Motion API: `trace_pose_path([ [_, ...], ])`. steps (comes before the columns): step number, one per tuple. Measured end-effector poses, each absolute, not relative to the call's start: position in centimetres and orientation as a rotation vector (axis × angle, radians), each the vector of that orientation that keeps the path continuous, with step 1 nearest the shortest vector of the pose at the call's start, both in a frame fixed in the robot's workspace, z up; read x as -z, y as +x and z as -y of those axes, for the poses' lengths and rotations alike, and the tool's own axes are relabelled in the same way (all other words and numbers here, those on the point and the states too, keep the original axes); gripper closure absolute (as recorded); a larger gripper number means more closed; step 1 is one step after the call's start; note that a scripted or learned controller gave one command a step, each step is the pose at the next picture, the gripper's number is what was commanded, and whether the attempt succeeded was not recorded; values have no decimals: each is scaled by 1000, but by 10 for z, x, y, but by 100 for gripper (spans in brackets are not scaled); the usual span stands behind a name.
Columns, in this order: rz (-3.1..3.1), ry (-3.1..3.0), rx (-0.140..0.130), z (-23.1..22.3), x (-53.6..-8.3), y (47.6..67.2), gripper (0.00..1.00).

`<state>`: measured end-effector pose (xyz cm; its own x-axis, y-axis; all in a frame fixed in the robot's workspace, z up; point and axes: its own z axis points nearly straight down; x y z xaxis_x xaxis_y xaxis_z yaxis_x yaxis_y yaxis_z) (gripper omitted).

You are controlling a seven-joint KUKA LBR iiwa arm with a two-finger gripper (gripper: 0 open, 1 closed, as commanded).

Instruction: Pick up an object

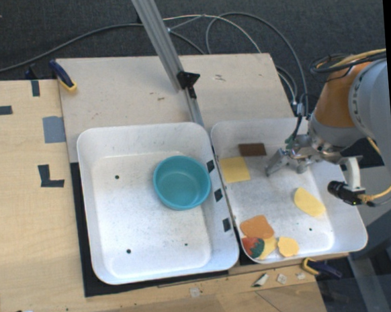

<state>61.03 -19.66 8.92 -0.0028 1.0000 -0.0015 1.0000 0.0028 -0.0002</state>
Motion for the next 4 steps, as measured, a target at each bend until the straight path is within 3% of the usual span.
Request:
trace_pose_path([
  [1, -2226, 2217, 2, 196, -99, 611, 100],
  [2, -2221, 2219, -2, 195, -144, 604, 100],
  [3, -2220, 2216, -4, 195, -196, 616, 100],
  [4, -2219, 2216, -4, 197, -258, 612, 100],
])
